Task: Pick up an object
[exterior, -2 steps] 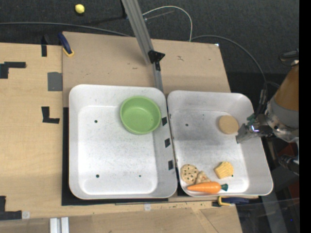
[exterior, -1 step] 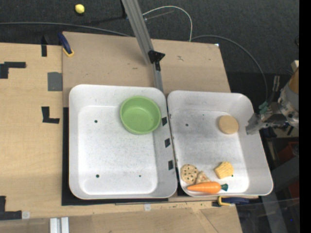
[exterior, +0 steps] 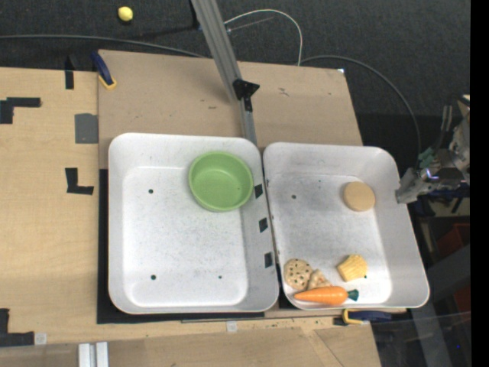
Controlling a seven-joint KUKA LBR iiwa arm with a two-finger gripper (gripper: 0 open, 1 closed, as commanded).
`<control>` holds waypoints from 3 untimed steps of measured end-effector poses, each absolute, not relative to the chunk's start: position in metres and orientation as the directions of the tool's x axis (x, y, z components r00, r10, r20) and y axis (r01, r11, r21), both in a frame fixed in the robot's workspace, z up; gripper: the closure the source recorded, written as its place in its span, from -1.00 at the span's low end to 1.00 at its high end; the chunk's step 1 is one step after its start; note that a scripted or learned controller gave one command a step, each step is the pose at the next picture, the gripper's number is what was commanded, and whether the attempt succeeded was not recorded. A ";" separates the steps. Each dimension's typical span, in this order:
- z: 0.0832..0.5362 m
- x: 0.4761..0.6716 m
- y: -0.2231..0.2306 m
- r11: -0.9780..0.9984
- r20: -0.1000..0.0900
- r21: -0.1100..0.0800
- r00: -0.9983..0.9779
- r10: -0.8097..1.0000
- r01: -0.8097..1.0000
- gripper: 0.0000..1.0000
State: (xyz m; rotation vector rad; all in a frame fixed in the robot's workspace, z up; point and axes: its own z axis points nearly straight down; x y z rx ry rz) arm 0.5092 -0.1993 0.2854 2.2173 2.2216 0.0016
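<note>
The right bin [exterior: 382, 167] holds a round tan bun [exterior: 358, 196] at its upper right. Near its front edge lie a yellow cheese wedge [exterior: 352, 267], a cookie [exterior: 296, 271] and an orange carrot [exterior: 325, 296]. A green bowl [exterior: 221, 180] sits at the upper right of the left bin [exterior: 130, 228]. My gripper [exterior: 428, 176] hangs at the far right, just outside the right bin's right rim and level with the bun. It is small and partly cut off by the frame edge.
A grey metal pole [exterior: 218, 40] slants down from the top to the gap between the bins. Cables [exterior: 321, 60] loop over the bench behind the right bin. A small yellow ball [exterior: 125, 13] lies on the dark floor at top left.
</note>
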 end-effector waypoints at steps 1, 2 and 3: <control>0.268 0.503 -0.150 0.005 0.002 -0.003 -0.005 1.000 1.000 1.00; 0.258 0.511 -0.093 0.007 0.001 -0.002 -0.007 1.000 1.000 1.00; 0.243 0.502 -0.041 0.006 0.002 -0.004 -0.006 1.000 1.000 1.00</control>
